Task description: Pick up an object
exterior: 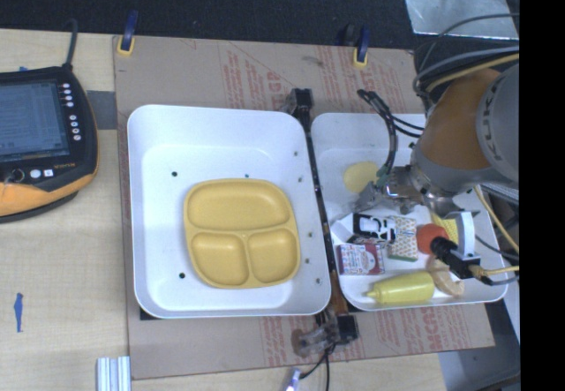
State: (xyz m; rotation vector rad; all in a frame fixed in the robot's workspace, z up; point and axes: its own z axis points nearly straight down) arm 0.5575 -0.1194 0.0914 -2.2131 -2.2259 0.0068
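Note:
My gripper [378, 193] is low in the right bin [333, 144], reaching in from the right under the grey and orange arm. It hangs just above a small black-and-white item [374, 225] and right beside a pale yellow round piece [358, 175]. Nearby in the same bin lie a red-and-white packet [360, 259], a checkered packet [403, 240], a red ball [430, 237], a yellow squeeze bottle [402, 289] and a beige piece [448, 281]. I see nothing held in the gripper.
The left bin [159, 142] holds a yellow divided plate [241, 232]. A tablet controller [40, 138] lies on the bench at the far left. Clamps [127, 32] pin the cardboard sheet under the bins.

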